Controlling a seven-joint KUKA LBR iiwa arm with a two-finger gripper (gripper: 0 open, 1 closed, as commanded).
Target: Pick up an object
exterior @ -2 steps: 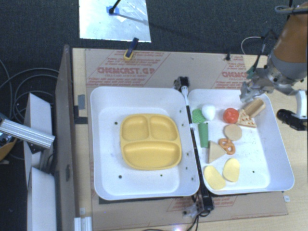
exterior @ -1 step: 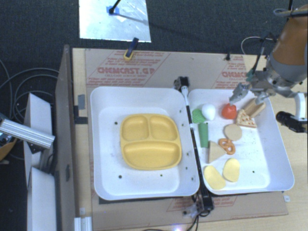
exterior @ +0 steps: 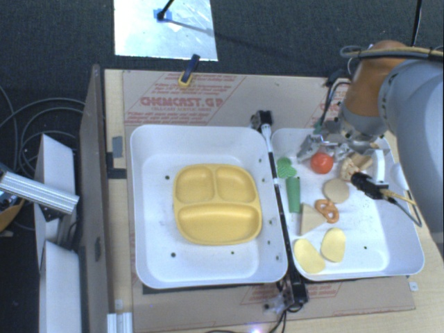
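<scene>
Seen from above at a slant: pincer [exterior: 320, 146] low over the far left part of the right bin [exterior: 402, 252], reaching in from the right under the grey arm [exterior: 409, 109] with orange band. Cannot tell whether released or clenched. Red tomato [exterior: 320, 162] just below the pincer tips, perhaps touching, not visibly between them. Close around it: green piece [exterior: 285, 167] to the left, tan round slice [exterior: 336, 190] and orange pretzel [exterior: 327, 210] nearer the camera. Yellow slices [exterior: 320, 250] close to the near rim, with bare floor to their right. Left bin [exterior: 152, 255] with yellow divided plate [exterior: 216, 204] in the middle, bare margin all round. Both bins side by side on the worktop [exterior: 180, 99].
</scene>
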